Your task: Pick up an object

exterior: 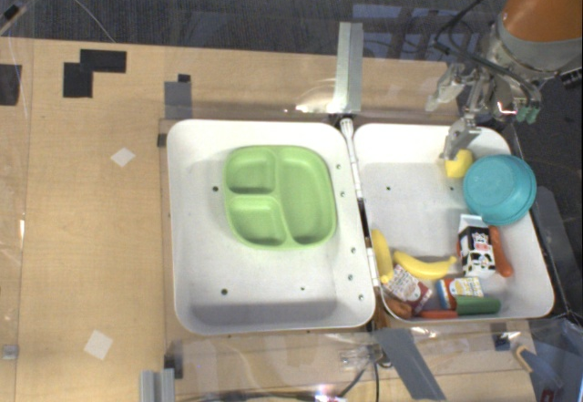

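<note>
My gripper hangs over the back of the right bin, below the orange band of the arm. Its fingers are drawn together into one narrow bar, and a small yellow object sticks out from their tips, so the gripper is shut on it. A teal bowl sits just to the right of the yellow object, nearly touching it. Further forward in the same bin lie a banana, a black-and-white carton and a green block.
The left bin holds a green divided plate. Several small items crowd the right bin's front corner. A metal divider post stands between the bins at the back. Cables run behind the arm.
</note>
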`<state>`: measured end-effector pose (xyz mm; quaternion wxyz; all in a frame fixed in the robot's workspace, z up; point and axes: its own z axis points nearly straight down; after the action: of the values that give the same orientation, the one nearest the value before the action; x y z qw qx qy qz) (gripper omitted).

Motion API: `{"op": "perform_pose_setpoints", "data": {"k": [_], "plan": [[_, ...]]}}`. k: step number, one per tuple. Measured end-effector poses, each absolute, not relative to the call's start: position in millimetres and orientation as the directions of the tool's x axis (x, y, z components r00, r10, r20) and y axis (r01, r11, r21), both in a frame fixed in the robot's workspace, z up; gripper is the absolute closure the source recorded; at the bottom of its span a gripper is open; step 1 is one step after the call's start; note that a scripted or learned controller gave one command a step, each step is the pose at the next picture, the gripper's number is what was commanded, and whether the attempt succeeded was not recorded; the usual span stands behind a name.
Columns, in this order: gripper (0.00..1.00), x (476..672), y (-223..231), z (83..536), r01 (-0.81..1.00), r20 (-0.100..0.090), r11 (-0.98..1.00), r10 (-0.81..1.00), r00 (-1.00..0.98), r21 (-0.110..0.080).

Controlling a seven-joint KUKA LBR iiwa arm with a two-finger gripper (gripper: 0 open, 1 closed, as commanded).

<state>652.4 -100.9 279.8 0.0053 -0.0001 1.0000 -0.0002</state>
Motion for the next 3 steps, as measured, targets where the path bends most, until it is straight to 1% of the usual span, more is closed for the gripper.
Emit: {"op": "perform_pose_setpoints", "data": {"k": [1, 2, 3], "plan": [[0.0, 570.0, -130, 166, 0.122, 0.0, 0.993, 0.122, -0.993, 0.0], [0.0, 601.0, -141, 90, 0.079, -0.017, 0.997, 0.079, -0.997, -0.001], [0.0, 609.6, -193, 89, 0.302, -0.012, 0.953, 0.302, -0.953, 0.001]]}}
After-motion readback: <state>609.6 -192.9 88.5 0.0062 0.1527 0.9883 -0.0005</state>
